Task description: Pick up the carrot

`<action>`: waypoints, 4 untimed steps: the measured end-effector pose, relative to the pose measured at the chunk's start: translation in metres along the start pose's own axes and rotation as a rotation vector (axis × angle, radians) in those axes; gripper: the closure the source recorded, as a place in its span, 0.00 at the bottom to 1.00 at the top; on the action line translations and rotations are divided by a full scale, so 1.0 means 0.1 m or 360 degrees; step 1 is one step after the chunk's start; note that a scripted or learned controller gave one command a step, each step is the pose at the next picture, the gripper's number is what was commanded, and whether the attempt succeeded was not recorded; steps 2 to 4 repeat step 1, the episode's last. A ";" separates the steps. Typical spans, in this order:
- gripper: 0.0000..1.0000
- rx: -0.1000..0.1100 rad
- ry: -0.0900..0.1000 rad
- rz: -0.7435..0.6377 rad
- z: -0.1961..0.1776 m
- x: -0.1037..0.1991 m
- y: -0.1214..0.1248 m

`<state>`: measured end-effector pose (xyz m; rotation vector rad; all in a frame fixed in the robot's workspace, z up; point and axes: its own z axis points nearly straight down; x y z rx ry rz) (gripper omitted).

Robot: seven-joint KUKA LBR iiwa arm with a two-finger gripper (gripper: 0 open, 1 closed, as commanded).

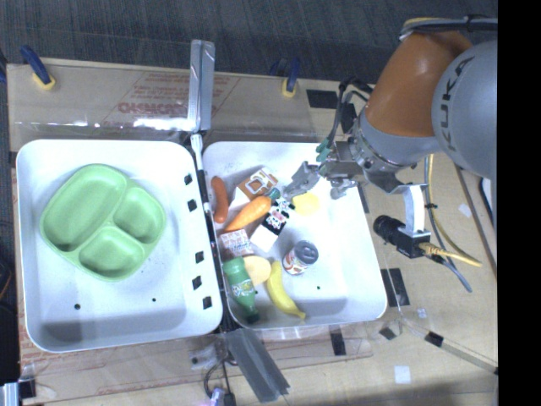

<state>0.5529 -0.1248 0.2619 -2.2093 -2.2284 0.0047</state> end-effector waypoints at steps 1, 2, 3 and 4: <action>0.00 -0.0029 -0.0005 0.0029 1.48 0.30 0.32; 0.00 -0.0029 -0.0005 0.0029 1.48 0.30 0.32; 0.00 -0.0029 -0.0005 0.0029 1.48 0.30 0.32; 0.00 -0.0029 -0.0005 0.0029 1.48 0.30 0.32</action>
